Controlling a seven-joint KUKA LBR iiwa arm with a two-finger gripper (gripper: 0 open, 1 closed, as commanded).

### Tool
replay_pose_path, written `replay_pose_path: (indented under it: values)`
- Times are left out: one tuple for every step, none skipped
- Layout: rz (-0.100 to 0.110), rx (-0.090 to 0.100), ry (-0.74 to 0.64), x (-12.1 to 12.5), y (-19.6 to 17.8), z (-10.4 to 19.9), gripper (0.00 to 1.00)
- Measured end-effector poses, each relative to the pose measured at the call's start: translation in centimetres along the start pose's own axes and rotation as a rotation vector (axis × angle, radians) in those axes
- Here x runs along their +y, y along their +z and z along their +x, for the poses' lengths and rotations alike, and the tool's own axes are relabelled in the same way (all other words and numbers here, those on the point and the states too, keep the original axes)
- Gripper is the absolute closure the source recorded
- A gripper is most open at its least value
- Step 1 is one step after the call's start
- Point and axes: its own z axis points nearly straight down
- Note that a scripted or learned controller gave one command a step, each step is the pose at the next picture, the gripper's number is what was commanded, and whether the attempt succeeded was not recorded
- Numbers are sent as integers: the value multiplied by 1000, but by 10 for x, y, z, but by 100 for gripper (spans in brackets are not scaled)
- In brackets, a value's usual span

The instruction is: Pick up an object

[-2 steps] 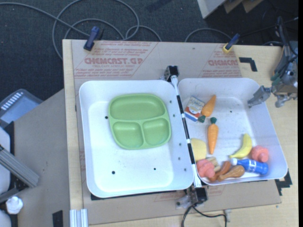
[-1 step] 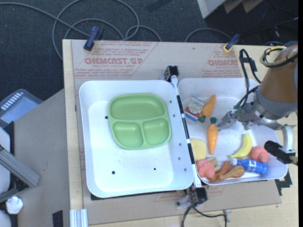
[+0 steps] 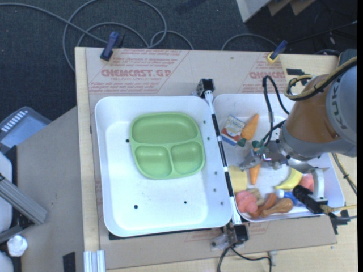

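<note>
Right bin (image 3: 336,181), near the tabletop's right edge: the tool (image 3: 255,162) hangs over a small toy carrot (image 3: 254,173) among play food; its opening cannot be told. The carrot looks light, rigid, slippery; grip across its thick middle.

We are seeing the arm (image 3: 323,123) running off the right edge, its bulk covering much of the right bin (image 3: 227,103) behind the gripper (image 3: 258,157). We are failing to tell how its fingers stand. Just below it, an orange piece (image 3: 254,173) is partly hidden, and the pile (image 3: 266,202) further below is blurring together, too small for naming.
</note>
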Motion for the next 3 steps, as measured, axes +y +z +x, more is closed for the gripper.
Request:
replay_pose_path:
  values:
    - [-7, -2, 2, -6, 9, 4, 0]
    - [-7, -3, 2, -6, 0, 4, 100]
    - [-3, 0, 0, 31, -89, 107, 100]
